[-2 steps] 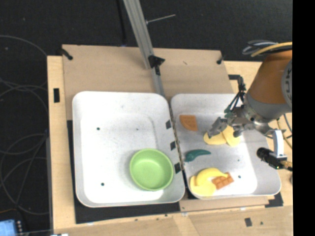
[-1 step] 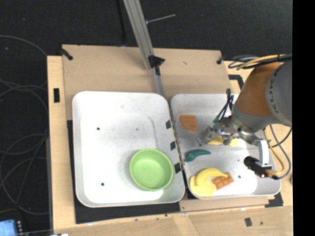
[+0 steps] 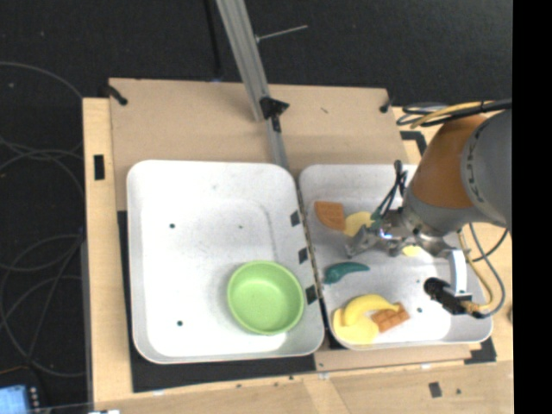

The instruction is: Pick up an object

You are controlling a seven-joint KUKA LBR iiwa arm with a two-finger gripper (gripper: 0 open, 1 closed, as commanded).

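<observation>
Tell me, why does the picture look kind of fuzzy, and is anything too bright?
In the camera view everything is a little soft and grainy, so the small things by the hand blur together; the two white bins, left and right, look bright but not shiny with glare; the green bowl shows most clearly; shadows are faint, and the floor around the bench is very dark.

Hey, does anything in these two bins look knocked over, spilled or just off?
Nothing stands out. The green bowl sits upright in the left bin; the small toys lie loose in the right bin, none spilled over its rim.
</observation>
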